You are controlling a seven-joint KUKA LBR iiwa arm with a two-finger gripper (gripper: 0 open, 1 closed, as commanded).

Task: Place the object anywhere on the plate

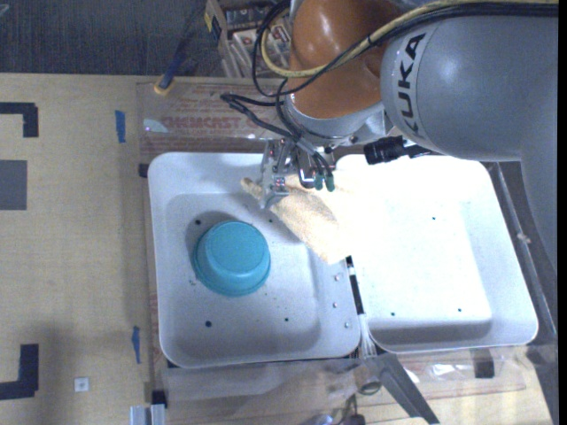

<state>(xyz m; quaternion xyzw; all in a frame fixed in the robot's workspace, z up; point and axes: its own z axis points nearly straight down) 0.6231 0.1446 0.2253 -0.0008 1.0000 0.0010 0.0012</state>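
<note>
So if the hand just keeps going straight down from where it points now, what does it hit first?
Most likely the tan cloth: the hand sits right at the cloth's upper end, over the left bin. Below the cloth is the bin floor. Depth is hard to judge from this slanted view. The blue bowl lies off that line.

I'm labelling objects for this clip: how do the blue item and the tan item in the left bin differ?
The blue bowl-like item is round, rigid-looking and bright blue; the tan item is pale beige, irregular and looks limp, like cloth. The blue one sits alone on the floor of the left bin; the tan one lies slanted at that bin's upper right, with the gripper directly over its upper end. Both are in or over the left bin.
</note>
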